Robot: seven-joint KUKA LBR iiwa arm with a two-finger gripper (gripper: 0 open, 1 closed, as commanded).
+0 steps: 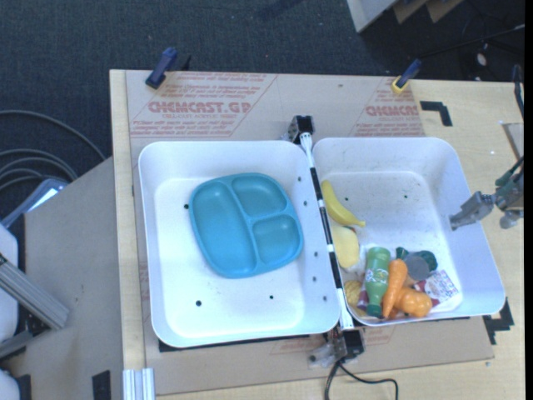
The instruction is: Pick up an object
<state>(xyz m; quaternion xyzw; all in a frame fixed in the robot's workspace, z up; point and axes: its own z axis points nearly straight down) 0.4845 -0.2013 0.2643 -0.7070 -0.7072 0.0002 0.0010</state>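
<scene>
So the pickable stuff is all piled in the right bin [441,169], mostly crammed into its near corner: a yellow banana [340,207] lying along the divider, a pale yellowish piece [346,247] just below it, then a green bottle [376,277] touching an orange carrot [396,283], with a dark teal thing [422,262] and some kind of crinkly printed packet [441,286] beside them. The left bin [166,307] just has a blue divided plate [246,223] sitting in it. These all look like light plastic toy food, stiff and a bit slick, so nothing fragile. The banana seems the easiest target since it lies apart from the heap; pinching across its middle looks like the safest bet. The carrot and bottle are jammed together, so fingers would probably bump a neighbour. The hand [481,209] hangs over the right bin's far-right wall, well apart from the pile, with nothing in it; it's small and blurry at the frame edge, so whether it's spread or pressed together, honestly cannot tell. There's also something yellow under the bottle that's too buried to identify.
</scene>
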